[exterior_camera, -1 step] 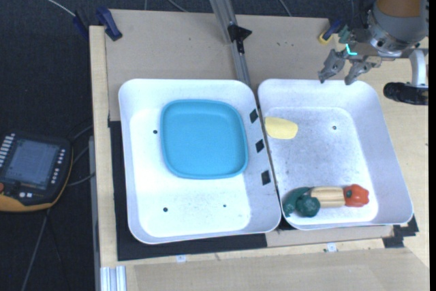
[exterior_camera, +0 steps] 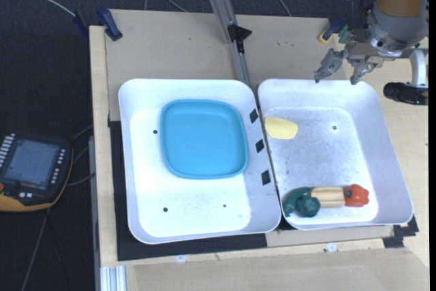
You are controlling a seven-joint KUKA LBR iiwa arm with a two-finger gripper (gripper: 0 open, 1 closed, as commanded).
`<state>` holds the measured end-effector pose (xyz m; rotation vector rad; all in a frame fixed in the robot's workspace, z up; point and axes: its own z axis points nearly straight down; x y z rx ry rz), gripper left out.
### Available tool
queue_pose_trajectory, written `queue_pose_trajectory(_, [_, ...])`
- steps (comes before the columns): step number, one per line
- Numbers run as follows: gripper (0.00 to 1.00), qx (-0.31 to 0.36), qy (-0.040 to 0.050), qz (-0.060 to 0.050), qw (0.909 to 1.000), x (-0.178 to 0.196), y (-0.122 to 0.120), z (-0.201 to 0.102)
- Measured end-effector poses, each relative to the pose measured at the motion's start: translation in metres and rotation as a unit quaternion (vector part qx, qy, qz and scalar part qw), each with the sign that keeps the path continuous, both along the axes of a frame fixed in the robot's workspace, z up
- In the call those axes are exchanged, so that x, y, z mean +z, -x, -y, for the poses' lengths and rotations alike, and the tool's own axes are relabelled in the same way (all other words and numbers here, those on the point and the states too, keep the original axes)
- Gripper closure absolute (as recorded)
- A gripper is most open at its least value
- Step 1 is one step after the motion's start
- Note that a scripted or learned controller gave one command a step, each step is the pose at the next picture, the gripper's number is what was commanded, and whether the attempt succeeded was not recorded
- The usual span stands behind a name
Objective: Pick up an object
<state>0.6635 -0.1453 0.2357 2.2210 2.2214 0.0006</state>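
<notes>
Toys in the right bin (exterior_camera: 381, 126) (yellow piece (exterior_camera: 281, 127) nr left wall; green ball (exterior_camera: 302, 204) w/ wooden peg (exterior_camera: 328, 196) & red bit (exterior_camera: 356, 195) at front) sit untouched, gripper (exterior_camera: 338, 74) hangs spread & empty over back rim, so approach step; next it likely needs to pick one & descend.

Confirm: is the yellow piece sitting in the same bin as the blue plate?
No, the yellow piece lies in the right bin, while the blue plate sits in the left bin.
</notes>
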Motion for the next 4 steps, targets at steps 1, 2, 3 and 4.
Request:
queue_pose_trajectory(1, [0.0,0.0,-0.0004,-0.002,1.0,-0.049,0.001,-0.01])
queue_pose_trajectory(2, [0.0,0.0,-0.0003,-0.002,1.0,-0.097,0.011,-0.008])
queue_pose_trajectory(3, [0.0,0.0,-0.0003,-0.002,1.0,-0.142,0.012,-0.008])
queue_pose_trajectory(4, [1.0,0.0,0.0,0.001,1.0,-0.129,0.01,-0.008])
